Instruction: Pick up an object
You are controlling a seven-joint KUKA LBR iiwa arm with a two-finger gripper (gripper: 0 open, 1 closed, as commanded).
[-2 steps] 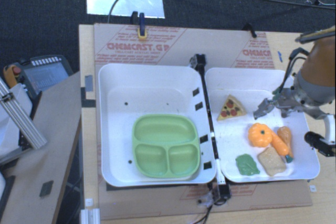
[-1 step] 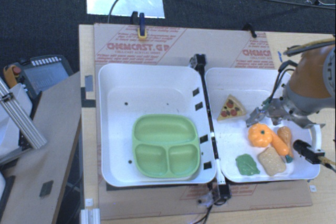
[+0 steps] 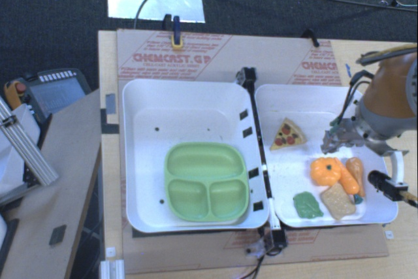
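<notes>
Gripper poised over the right bin; no object taken up.

We find the gripper point(image 3: 334, 139) low above the right bin point(image 3: 307, 100), just above the toy pumpkin point(image 3: 326, 171); whether it stands apart or together we cannot tell. Relative to the pumpkin: the carrot point(image 3: 355, 172) touches its right side, the cracker point(image 3: 338, 201) lies just below, the green leaf piece point(image 3: 306, 205) below-left, the pizza slice point(image 3: 288, 134) up-left and apart. We judge the pumpkin light, rigid, smooth plastic, prone to slip; grasp across its rounded middle, clear of the carrot.

Glossy green plastic tray point(image 3: 206, 181), white plastic bins point(image 3: 189, 101)
</notes>
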